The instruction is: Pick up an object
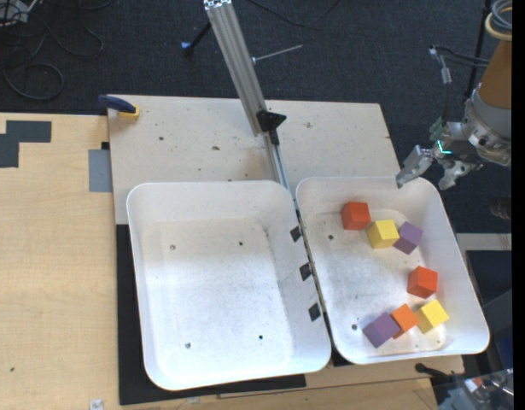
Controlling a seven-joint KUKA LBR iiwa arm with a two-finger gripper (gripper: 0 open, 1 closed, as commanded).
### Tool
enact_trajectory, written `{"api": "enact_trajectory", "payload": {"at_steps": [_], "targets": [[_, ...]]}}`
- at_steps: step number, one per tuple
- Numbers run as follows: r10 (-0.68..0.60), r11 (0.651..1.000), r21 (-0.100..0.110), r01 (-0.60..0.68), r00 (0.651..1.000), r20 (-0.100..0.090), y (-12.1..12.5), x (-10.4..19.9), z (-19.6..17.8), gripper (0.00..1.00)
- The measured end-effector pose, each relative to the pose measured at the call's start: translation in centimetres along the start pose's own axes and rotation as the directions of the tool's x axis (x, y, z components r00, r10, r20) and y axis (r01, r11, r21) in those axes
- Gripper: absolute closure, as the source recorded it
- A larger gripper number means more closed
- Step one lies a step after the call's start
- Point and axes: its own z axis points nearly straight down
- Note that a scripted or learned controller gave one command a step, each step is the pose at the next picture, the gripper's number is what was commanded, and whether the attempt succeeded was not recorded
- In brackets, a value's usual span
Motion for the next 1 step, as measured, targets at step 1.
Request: {"api": "enact_trajectory", "payload": {"at_steps": [1], "targets": [[-0.004,1.0,-0.004,0.004,1.0,0.002,0.09,0.06,-0.28,0.0]]}}
